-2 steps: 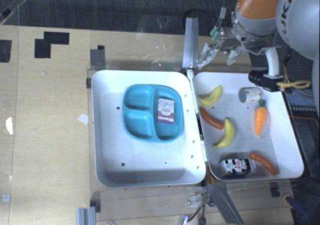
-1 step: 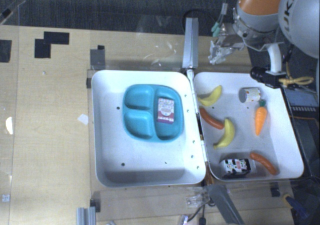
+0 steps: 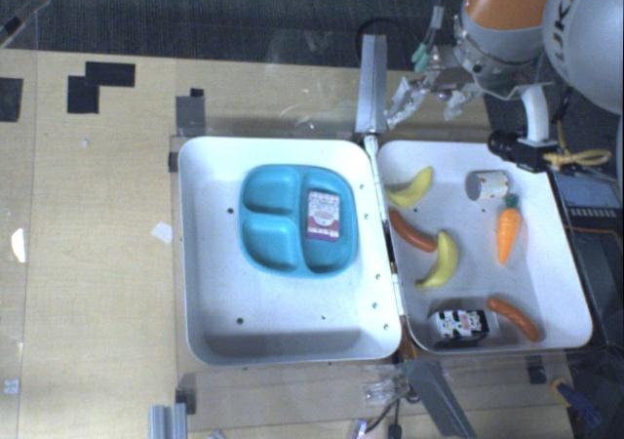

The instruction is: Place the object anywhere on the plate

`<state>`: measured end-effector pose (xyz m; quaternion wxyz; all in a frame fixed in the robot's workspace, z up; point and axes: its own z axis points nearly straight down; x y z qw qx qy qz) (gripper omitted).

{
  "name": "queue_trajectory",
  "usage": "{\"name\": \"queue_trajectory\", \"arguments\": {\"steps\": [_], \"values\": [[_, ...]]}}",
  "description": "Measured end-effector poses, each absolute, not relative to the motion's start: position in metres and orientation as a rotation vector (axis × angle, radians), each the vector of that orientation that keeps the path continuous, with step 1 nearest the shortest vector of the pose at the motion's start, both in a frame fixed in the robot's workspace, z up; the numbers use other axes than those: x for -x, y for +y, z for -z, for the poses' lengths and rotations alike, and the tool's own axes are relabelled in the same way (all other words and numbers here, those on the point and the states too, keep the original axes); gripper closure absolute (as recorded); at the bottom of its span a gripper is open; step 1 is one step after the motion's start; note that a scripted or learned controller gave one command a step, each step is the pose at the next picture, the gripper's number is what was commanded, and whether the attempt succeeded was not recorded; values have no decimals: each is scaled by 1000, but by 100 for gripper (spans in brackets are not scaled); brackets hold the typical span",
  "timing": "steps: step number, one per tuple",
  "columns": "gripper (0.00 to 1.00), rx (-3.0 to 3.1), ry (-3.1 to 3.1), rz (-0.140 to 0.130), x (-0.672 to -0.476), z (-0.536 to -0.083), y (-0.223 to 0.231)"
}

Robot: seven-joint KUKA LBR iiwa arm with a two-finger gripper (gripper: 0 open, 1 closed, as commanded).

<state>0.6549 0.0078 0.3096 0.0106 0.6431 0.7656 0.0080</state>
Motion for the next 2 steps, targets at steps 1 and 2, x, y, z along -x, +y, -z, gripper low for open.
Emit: {"name": "queue_trajectory", "arguments": {"steps": [1,2], "values": [[100,-1995,2391,-31,-656,-322,9],[0,-1993,2393,-31,-656,-322,9]]}}
